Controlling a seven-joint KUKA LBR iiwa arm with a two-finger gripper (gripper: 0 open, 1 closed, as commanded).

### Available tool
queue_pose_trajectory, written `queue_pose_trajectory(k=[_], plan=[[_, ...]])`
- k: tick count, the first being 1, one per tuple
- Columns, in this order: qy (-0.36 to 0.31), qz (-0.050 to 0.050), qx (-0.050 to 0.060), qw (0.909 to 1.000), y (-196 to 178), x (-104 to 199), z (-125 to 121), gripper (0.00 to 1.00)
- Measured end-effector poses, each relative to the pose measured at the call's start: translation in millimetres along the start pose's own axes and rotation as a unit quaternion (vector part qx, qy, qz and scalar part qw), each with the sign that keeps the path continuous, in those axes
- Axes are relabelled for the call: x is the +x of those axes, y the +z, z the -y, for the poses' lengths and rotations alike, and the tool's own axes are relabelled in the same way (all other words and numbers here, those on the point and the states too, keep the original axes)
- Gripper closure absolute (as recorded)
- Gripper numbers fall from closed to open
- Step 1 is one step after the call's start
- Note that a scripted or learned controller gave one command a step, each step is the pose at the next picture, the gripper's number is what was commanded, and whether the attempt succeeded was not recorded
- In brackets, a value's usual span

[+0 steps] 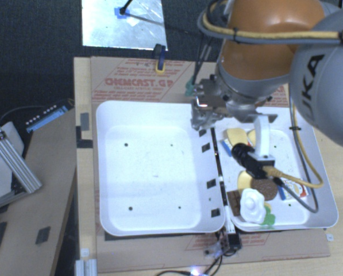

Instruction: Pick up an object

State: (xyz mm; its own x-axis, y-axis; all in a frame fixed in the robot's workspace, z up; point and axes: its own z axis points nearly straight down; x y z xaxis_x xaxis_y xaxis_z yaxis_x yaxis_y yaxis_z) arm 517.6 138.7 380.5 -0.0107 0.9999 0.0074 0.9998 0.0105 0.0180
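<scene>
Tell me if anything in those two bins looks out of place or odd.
Nothing looks spilled or damaged. The objects, including a white piece and a yellow piece, are all crowded along the right bin's left side, while the left bin shows bare floor.

You are looking down from one fixed camera above the bench, tilted at a slant, so both white bins sit in frame: the left bin near the centre, the right bin partly behind the arm, which enters from your right and looms close to the lens.
</scene>
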Motion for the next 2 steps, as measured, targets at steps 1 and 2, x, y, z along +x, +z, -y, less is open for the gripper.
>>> queue_pose_trajectory(k=[1,2], plan=[[0.002,0.004,0.012,0.9999,94,32,31,1.0],[0.002,0.002,0.006,1.0,29,56,31,1.0]])
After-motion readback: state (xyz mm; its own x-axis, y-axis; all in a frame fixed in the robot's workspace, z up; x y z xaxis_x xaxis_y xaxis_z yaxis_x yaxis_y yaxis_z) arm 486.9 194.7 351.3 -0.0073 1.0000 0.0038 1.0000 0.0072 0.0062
